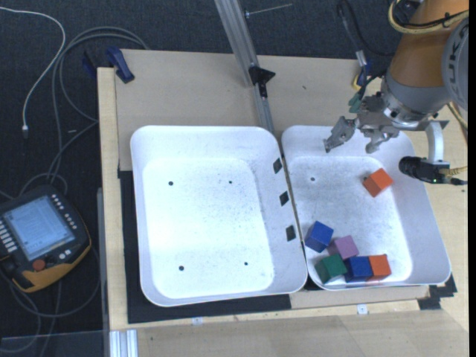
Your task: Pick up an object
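Observation:
My gripper [355,141] hangs over the far edge of the right bin [416,229], its two fingers spread open with nothing between them. An orange block [378,182] lies alone in that bin, a little below and to the right of the fingers. Along the bin's near edge sits a cluster: a blue block [320,236], a purple block [346,247], a green block [332,266], a second blue block [361,267] and a second orange block [379,265].
The left bin [149,199] lies beside the right one, with black clips [283,198] along the shared rim. A metal post [245,58] slants up behind the bins. A teach pendant [37,233] and cables lie on the floor at left.

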`<move>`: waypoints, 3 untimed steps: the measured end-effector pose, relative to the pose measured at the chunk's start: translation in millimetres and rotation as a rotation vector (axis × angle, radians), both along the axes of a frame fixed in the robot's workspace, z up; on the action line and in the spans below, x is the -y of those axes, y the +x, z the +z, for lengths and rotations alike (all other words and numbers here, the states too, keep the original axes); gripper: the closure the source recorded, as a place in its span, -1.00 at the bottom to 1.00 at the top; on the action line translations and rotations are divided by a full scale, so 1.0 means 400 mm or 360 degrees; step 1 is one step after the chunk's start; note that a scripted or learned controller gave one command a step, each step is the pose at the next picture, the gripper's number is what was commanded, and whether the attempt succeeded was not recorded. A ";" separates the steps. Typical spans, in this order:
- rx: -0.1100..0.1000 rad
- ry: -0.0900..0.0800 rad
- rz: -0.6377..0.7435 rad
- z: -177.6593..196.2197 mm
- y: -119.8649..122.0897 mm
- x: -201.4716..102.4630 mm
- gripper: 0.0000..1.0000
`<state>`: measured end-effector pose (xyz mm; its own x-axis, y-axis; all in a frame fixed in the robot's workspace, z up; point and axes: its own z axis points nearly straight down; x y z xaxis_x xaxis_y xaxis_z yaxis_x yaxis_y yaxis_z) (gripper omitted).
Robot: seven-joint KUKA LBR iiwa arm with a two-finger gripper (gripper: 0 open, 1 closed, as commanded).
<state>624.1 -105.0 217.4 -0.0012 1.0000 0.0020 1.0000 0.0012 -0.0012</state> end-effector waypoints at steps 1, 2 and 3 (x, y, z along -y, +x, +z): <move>-0.0005 -0.0001 -0.0012 -0.046 -0.087 0.189 -1.00; 0.0005 -0.0005 -0.0001 -0.237 -0.041 0.211 -1.00; 0.0051 -0.0030 -0.0007 -0.265 -0.227 0.225 -1.00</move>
<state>533.3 -195.0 111.4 0.0036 0.9999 -0.0169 0.9995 -0.0031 0.0310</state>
